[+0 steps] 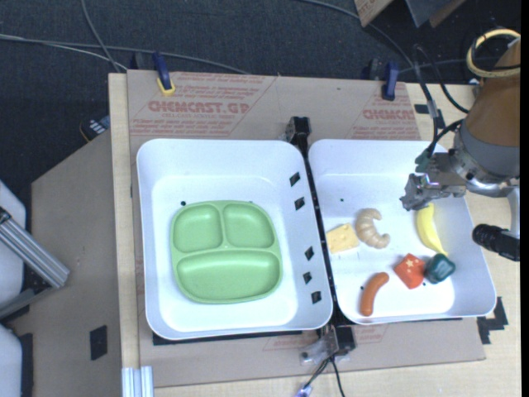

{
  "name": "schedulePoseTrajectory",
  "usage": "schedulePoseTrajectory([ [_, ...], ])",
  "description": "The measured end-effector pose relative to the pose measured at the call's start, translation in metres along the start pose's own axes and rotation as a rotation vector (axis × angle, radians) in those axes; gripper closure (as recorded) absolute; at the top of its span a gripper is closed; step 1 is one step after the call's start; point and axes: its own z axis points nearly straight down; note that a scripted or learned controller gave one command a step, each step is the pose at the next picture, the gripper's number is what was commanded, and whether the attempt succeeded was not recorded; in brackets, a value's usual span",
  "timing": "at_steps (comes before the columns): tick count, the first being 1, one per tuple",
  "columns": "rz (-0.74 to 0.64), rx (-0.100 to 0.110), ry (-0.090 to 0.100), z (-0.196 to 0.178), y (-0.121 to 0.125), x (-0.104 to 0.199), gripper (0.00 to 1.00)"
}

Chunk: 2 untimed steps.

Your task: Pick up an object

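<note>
- The bench point(207, 98) is a pale board under both bins, with red lettering across its far edge and two clamps holding it.
- The left bin point(157, 168) holds a green divided plate point(225, 251) lying flat near its middle, three compartments, nothing in them.
- The right bin point(364, 160) holds all the small things, so the object to pick up has to come from here.
- The arm point(496, 131) reaches in from the right, its orange band above the grey wrist, and hangs over the far right part of the right bin.
- The gripper point(426, 190) points down and left, just above the upper end of the banana point(429, 228). I cannot tell whether it is released or clenched, and nothing shows as grasped in it.
- The banana lies near the right wall, running toward the front.
- The croissant point(373, 227) sits mid-bin, touching the cheese wedge point(341, 238) on its left.
- The sausage point(373, 293) lies at a slant near the front edge, apart from the rest.
- The red piece point(409, 271) and the dark green piece point(440, 268) sit side by side at the banana's lower end, touching or nearly so.
- Judged from this, the step in hand is the approach: nothing is lifted yet.
- The banana looks the likeliest target. The next move calls for lining up across its narrow width, then lowering, closing and lifting straight up, keeping clear of the bin wall.
</note>
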Motion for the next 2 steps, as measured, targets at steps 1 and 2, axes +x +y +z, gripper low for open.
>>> schedulePoseTrajectory([
  [1, 0.0, 0.003, 0.001, 0.003, 0.006, 0.051, 1.0],
  [2, 0.001, 0.0, 0.0, -0.004, 0.018, 0.099, 1.0],
])
